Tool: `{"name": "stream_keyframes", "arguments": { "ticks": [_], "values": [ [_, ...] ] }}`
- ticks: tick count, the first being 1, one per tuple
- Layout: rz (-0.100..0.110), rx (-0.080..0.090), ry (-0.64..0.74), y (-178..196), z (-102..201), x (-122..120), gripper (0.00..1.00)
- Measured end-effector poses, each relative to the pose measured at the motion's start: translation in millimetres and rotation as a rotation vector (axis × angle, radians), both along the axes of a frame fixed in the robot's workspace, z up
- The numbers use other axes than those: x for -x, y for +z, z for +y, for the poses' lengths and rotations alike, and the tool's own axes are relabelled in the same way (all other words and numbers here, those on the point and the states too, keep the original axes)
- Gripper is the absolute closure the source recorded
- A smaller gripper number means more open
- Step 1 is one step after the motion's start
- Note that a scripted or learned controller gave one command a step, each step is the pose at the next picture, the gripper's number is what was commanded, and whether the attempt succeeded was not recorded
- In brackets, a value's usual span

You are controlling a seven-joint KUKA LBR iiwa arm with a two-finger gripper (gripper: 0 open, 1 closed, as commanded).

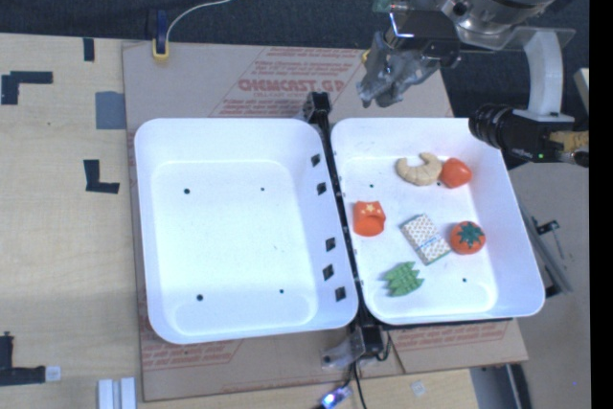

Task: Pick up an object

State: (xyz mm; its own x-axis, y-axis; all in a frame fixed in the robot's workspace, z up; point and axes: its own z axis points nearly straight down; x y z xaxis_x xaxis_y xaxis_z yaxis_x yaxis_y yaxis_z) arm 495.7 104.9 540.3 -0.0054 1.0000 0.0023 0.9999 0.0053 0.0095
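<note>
The right bin (498, 297) holds several small items: a tan curved pastry (419, 170), a small red-orange ball (456, 172) touching it, an orange-red block (369, 217), a pale patterned packet (424, 238), a red tomato-like fruit (467, 238) and a green leafy piece (403, 279). My gripper (383, 89) hangs high above the far edge of the right bin, behind the items and apart from all of them. Nothing shows between its fingers.
The left bin (163, 206) sits beside the right one, joined by a black-clipped divider (330, 206). Both rest on a cardboard sheet (278, 81) on the wooden bench. A cable with a yellow clip (160, 48) lies at the back left.
</note>
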Motion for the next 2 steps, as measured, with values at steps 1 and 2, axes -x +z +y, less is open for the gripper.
{"name": "stream_keyframes", "arguments": {
  "ticks": [1,2],
  "values": [
    [0.01,0.002,0.002,-6.2,65.2,0.9,1.0],
    [0.011,0.003,0.0,-7.0,117.9,-32.6,1.0]
  ]
}}
